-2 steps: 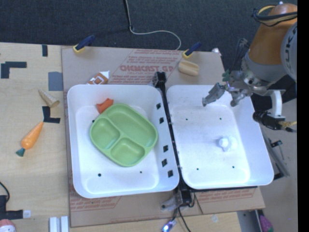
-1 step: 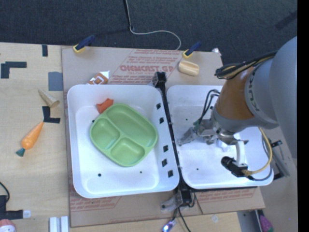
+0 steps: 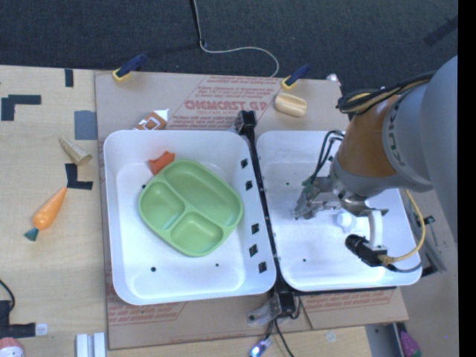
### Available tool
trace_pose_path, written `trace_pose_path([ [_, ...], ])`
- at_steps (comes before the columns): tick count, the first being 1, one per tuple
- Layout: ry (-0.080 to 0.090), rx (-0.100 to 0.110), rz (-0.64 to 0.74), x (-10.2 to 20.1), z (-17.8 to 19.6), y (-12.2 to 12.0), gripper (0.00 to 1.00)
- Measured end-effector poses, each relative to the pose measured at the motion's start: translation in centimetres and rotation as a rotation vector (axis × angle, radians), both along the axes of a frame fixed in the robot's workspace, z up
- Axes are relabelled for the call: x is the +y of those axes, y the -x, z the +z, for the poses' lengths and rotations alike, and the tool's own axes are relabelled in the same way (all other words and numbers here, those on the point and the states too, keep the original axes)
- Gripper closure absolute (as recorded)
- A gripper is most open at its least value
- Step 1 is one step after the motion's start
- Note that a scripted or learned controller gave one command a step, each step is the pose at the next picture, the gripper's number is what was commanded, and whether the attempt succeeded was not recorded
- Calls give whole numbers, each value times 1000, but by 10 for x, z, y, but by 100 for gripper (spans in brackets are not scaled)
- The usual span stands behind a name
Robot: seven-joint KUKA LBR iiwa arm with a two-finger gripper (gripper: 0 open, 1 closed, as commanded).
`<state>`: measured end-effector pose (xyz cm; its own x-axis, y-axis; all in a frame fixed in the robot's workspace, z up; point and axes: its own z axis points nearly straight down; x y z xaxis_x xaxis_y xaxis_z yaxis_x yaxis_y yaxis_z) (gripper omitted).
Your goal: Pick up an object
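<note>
End effector point(image 3: 306, 205) low in right bin point(image 3: 297, 270), finger state impossible to tell. Green divided plate point(image 3: 190, 207) in left bin point(image 3: 123, 199), well apart leftward, with orange piece point(image 3: 160, 161) tucked at far edge.

On my bench at the left lies a toy carrot point(image 3: 49, 209), a small wooden cone point(image 3: 75, 152) farther back. Far across my cardboard sheet point(image 3: 216, 103) rests a tan roll point(image 3: 290, 105), near a blue clamp point(image 3: 296, 74).
</note>
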<state>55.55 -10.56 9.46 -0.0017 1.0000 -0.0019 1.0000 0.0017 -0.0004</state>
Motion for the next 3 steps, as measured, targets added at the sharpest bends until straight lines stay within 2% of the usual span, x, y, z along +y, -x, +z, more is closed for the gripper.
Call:
trace_pose_path([
  [1,-6,-5,12,125,95,27,100],
  [2,-3,-1,2,134,136,42,100],
  [3,-3,-5,0,126,222,72,100],
])
